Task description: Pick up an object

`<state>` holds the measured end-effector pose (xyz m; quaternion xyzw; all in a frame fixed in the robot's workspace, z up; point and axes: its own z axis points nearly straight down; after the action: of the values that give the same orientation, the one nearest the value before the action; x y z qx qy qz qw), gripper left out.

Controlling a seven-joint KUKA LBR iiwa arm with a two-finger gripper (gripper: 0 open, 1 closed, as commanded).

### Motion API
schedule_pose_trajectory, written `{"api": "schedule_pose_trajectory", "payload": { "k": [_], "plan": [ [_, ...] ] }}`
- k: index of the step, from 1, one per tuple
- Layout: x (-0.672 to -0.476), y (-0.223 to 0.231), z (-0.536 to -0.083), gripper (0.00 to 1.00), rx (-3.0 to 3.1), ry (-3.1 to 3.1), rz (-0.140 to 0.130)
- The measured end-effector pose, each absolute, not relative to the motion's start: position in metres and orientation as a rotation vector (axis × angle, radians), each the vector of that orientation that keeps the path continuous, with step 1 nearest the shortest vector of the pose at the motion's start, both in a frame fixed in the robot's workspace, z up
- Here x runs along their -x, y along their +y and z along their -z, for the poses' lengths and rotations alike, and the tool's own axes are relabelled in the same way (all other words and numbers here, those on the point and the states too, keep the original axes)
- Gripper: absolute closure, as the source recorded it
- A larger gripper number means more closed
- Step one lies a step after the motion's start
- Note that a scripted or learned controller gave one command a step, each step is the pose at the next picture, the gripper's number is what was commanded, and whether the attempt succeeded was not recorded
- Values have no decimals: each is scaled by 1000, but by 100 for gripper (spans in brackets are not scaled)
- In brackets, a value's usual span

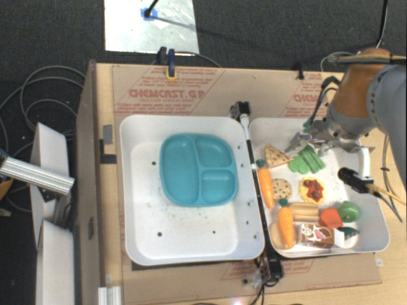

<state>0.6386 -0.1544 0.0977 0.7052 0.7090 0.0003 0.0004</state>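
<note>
Nothing is lifted yet, so the whole pick is left to do, as far as this view shows. The arm reaches in from the right and its gripper (304,140) hangs low over the far part of the right bin (380,224), its grey fingers spread slightly apart with nothing between them. Just beneath and a little nearer lies the green object (307,161), a ribbed toy vegetable resting on the bin floor; it looks like the likeliest target, with the fingertips just beside its far edge, though whether they touch it cannot be told. Left of it sits a wedge-shaped sandwich piece (275,156), and nearer lie a cookie (280,187), two carrots and other toy foods. The left bin (141,132) holds a teal divided plate (198,170), well apart from the gripper.
</note>
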Motion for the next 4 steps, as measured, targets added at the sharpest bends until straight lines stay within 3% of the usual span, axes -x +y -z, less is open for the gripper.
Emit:
{"api": "schedule_pose_trajectory", "payload": {
  "k": [1, 3, 4],
  "plan": [
    [-610, -96, -99, 0, -2214, 2230, -1],
    [-560, -193, -85, 0, -2225, 2218, 3],
    [-528, -143, -84, 0, -2218, 2229, 0]
  ]
}}
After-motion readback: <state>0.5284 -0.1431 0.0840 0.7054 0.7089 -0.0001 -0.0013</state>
